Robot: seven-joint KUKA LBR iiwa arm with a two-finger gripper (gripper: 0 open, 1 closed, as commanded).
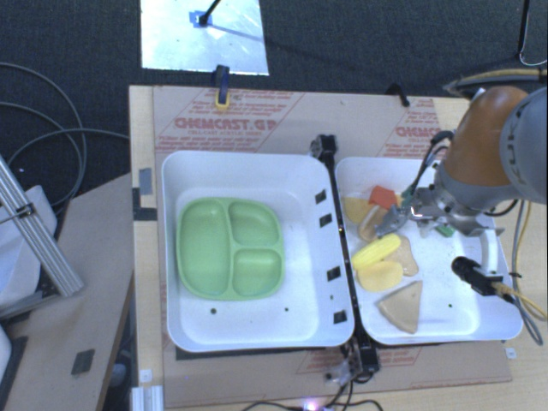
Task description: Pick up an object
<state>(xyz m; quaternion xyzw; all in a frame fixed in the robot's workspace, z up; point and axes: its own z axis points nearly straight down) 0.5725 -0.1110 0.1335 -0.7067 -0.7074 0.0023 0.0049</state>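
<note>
The gripper [396, 219] hangs low in the right bin [458, 311], beside the clustered food pieces [381, 251], likely lining up a pick. Whether it grips anything cannot be told.

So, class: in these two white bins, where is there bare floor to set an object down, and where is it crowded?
Left bin: bare strips ring the green divided plate, widest along its right wall. Right bin: bare floor at the near right corner, beside the tan wedge. Crowded: the right bin's left half, where the yellow pieces and orange piece cluster by the gripper.
</note>
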